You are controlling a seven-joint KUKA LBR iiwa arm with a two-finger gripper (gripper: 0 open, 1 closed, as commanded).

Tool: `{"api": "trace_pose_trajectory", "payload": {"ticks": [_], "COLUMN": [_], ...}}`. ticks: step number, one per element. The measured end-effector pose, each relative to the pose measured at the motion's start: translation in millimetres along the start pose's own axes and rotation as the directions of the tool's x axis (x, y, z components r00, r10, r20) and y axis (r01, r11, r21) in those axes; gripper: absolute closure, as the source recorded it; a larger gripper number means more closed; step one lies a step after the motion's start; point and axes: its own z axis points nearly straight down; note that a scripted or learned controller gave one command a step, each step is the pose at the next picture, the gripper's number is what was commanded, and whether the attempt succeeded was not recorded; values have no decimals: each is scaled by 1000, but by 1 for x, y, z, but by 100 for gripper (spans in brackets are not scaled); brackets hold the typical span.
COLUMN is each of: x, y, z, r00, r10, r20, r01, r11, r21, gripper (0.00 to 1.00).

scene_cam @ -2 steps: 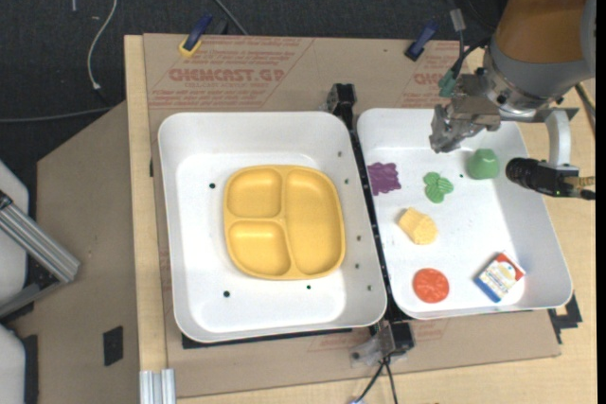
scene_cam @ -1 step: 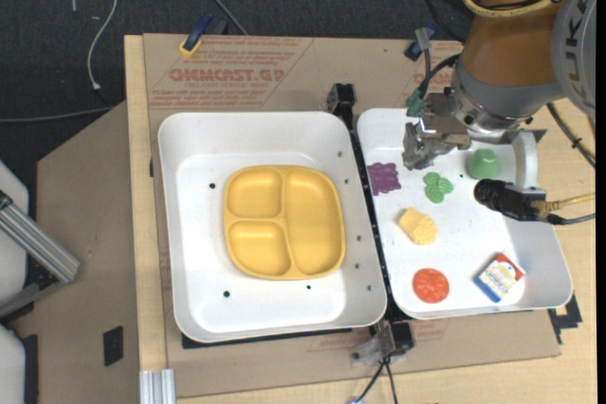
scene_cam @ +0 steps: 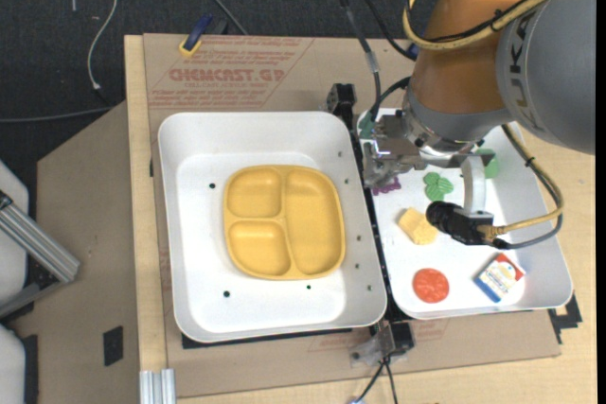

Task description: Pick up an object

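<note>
The right bin (scene_cam: 544, 284) holds a yellow block (scene_cam: 415, 226), a red disc (scene_cam: 431, 285), a small white carton with coloured print (scene_cam: 499, 277), green pieces (scene_cam: 439, 184) and a purple scrap (scene_cam: 385, 187). The arm's orange band and grey wrist hang over the back of this bin. My gripper (scene_cam: 390, 164) sits low at the bin's back left corner, above the purple scrap. Its fingers are hidden among wrist hardware and cables.
The left bin (scene_cam: 180, 203) carries a yellow three-compartment plate (scene_cam: 284, 220) in its middle. Both bins rest on a cardboard sheet (scene_cam: 227, 76). Black cables (scene_cam: 473, 227) loop from the wrist over the right bin's centre.
</note>
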Motion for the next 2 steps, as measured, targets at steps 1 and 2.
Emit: {"api": "trace_pose_trajectory", "payload": {"ticks": [1,2], "x": [50,47], "y": [-26,-25], "z": [6,5], "r00": [1000,1000], "r10": [-1,5], "r20": [0,2], "r01": [1,-5], "r11": [1000,1000], "r21": [0,-2], "gripper": [100,0]}}
